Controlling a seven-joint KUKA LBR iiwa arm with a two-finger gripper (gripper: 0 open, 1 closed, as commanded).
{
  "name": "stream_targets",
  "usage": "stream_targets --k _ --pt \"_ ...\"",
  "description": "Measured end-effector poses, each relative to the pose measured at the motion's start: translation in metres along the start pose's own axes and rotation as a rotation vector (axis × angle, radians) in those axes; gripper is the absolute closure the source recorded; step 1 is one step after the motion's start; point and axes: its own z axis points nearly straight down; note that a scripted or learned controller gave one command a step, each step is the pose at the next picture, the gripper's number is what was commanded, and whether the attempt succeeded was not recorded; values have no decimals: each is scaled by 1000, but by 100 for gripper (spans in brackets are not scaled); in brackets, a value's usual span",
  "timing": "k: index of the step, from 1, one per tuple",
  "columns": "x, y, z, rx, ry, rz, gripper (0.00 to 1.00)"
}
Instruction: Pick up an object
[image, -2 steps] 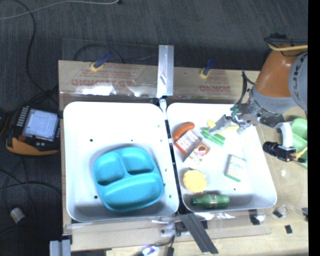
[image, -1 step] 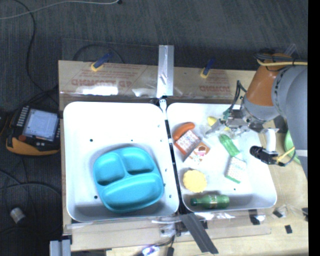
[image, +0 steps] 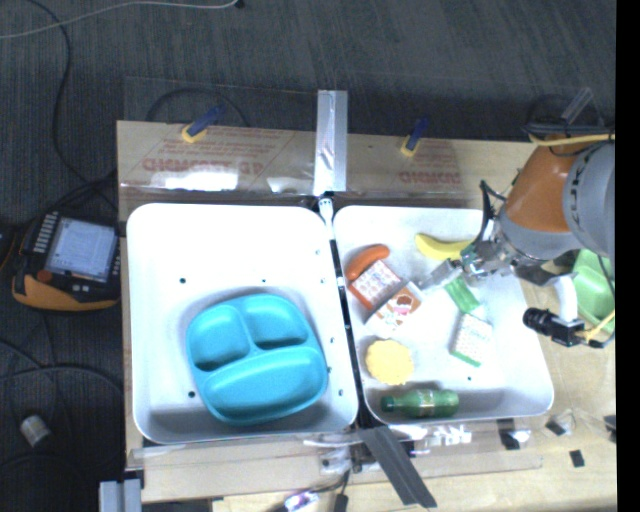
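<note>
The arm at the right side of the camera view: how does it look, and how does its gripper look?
The arm is grey and rounded, with a wide orange band above the wrist. A thin dark cable runs beside the band. The gripper is a small piece of dull grey metal with slim parts, over the right bin.

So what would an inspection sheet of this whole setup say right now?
Surface: wooden bench bearing the left bin and right bin.
Job's things: right bin holds a banana, orange sausage, red carton, yellow round piece, green bottle and green-white packet.
Clutter: blue divided plate in left bin.
Grippers: gripper low over the right bin, near the banana.
Cables: black cable on the floor.
Surroundings: handheld screen unit on dark carpet.
</note>
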Motion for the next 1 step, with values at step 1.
stream_targets --k 1 --pt "0 1 -9 0 0 0 100"
